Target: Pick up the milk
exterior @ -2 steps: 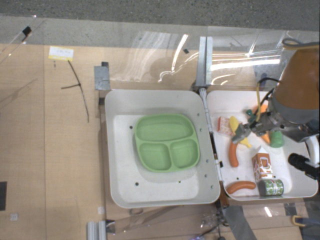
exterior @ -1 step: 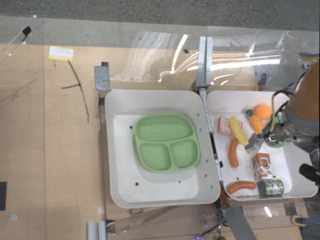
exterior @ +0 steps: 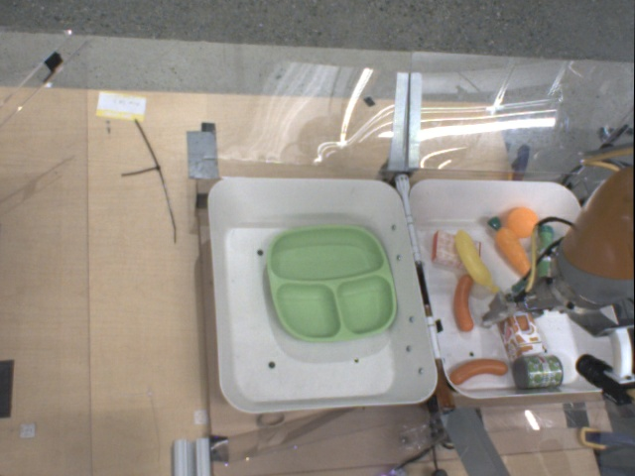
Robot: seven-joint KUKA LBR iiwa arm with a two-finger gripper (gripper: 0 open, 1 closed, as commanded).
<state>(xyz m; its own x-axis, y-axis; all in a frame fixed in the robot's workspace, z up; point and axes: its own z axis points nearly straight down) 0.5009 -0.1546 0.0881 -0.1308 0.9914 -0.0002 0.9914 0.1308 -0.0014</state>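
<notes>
Just above the milk (exterior: pixel 523 336), gripper (exterior: pixel 504 308) hovers, its finger state unclear

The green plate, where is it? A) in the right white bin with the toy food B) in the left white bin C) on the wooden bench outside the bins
B: the green plate lies flat in the middle of the left white bin, away from the toy food.
</notes>
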